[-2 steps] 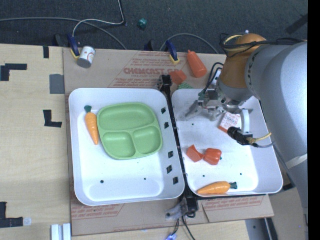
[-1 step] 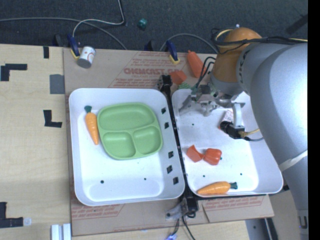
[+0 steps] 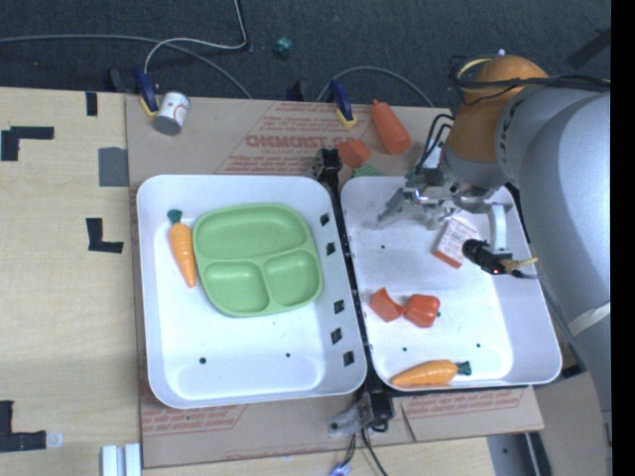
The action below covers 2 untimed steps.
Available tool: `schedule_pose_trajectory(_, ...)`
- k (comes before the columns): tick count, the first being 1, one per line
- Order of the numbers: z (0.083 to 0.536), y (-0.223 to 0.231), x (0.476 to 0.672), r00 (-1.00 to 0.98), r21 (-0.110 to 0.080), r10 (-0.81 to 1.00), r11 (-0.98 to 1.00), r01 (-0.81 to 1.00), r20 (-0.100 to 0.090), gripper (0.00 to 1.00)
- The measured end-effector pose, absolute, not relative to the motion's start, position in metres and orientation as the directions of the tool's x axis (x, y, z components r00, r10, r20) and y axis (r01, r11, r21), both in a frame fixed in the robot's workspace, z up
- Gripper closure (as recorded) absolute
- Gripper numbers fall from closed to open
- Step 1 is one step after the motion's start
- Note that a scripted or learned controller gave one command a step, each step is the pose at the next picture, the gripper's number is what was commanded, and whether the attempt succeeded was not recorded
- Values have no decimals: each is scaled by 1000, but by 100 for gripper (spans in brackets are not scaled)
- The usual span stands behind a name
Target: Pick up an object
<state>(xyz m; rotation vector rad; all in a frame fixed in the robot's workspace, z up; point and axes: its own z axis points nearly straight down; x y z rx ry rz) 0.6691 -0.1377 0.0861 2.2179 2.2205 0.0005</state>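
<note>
Nearest the lens, along the lower edge of the right bin (image 3: pixel 526 365), lay an orange toy carrot (image 3: pixel 429 372) with its green tip pointing right. Going from the left of the frame, the table (image 3: pixel 60 296) showed pale wood with black marks. The left bin (image 3: pixel 238 375) held a second carrot (image 3: pixel 182 250), upright against its left wall, just beside a green divided plate (image 3: pixel 259 258). Above that bin, on the cardboard sheet, a small white can (image 3: pixel 172 111) rested on its side. In the right bin, two red-orange pieces (image 3: pixel 405 307) sat touching near the middle. Above the bin's upper rim lay an orange toy (image 3: pixel 390 127) on the cardboard. Toward the upper right of the bin, the pincer (image 3: pixel 412 202) hung low over the white floor, its fingers spread apart with nothing between them. Just right of it lay a small white and red packet (image 3: pixel 453 241), beneath the grey arm (image 3: pixel 571 206).
</note>
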Motion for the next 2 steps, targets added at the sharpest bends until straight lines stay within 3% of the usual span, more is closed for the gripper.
schedule_pose_trajectory(1, 85, -93, 669, -2, 1, 1000, 2, 1000, 0, 0)
schedule_pose_trajectory(2, 86, -115, 669, -2, 2, 1000, 2, 1000, -2, 0)
